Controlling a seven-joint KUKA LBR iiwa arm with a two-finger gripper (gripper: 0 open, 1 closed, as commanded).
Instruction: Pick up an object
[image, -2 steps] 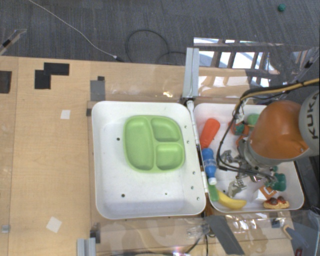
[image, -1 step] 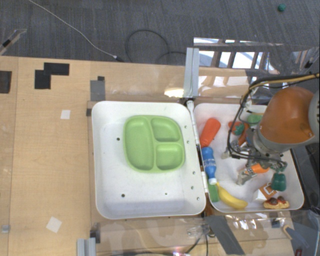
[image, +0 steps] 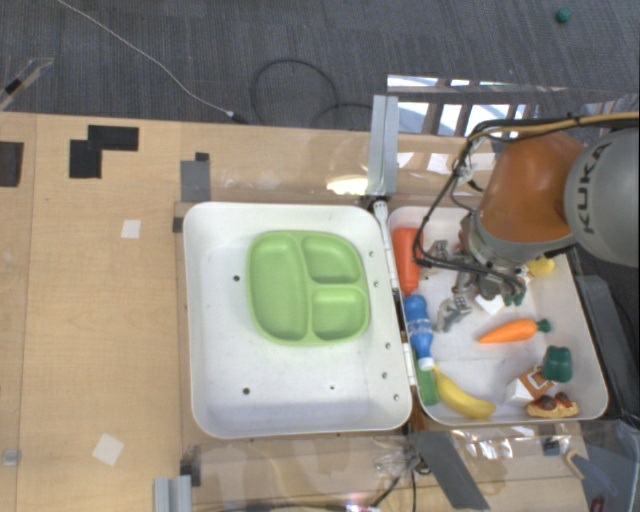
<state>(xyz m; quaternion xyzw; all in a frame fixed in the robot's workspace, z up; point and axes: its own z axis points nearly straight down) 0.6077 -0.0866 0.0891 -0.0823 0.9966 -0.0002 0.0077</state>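
Note:
My gripper (image: 458, 308) hangs low over the middle of the right bin (image: 592, 352), under the orange-banded wrist. Its metal fingers point down toward bare bin floor, with nothing seen between them. A toy carrot (image: 512, 331) lies just to its right. Along the bin's left wall lie an orange-red cylinder (image: 405, 257), a blue bottle (image: 418, 327) and a green piece (image: 428, 384). A banana (image: 463, 397) rests near the front. A dark green toy (image: 557, 363) and a brown-and-white toy (image: 545, 393) sit at the front right. A yellow item (image: 541, 267) peeks out beside the wrist.
The left bin (image: 215, 330) holds a green divided plate (image: 307, 286). A metal divider runs between the two bins. The arm's body covers the back of the right bin. Cables loop above the wrist.

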